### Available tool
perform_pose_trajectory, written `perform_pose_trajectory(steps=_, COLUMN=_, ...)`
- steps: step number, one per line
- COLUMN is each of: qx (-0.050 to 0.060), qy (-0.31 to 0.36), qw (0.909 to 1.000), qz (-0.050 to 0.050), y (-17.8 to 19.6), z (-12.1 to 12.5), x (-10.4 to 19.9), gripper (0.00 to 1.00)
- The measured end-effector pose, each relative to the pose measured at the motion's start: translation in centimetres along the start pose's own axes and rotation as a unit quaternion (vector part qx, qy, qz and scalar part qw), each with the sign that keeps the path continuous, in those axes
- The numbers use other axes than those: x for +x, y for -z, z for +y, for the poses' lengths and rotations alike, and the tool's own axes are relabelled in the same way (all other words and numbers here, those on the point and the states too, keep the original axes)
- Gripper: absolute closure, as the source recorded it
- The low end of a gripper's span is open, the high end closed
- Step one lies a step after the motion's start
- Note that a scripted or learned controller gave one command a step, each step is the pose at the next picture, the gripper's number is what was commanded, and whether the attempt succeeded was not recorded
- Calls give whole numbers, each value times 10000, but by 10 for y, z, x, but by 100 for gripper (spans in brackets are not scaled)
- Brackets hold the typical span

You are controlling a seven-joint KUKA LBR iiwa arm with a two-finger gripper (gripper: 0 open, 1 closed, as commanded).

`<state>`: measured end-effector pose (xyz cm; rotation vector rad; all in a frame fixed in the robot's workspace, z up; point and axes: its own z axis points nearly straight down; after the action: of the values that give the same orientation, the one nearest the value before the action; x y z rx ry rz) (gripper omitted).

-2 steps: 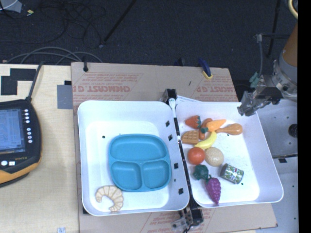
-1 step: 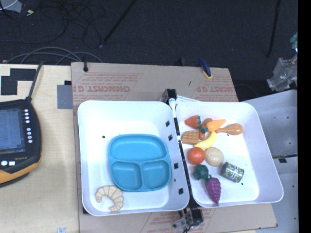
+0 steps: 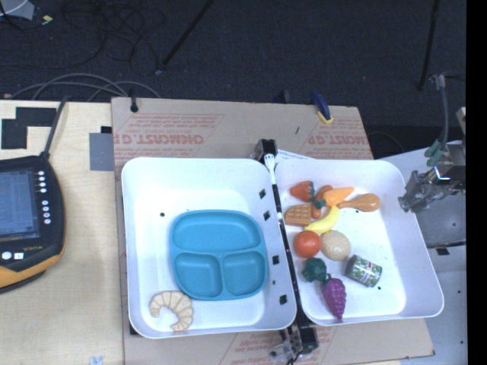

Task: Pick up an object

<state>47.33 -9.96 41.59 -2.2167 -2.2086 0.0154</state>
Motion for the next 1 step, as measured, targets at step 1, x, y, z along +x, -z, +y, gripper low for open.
perform_pose_trajectory(steps=1, qx=-39, qy=54, qw=10000, qz=1, y=-41, z=3, x=70, gripper=100)
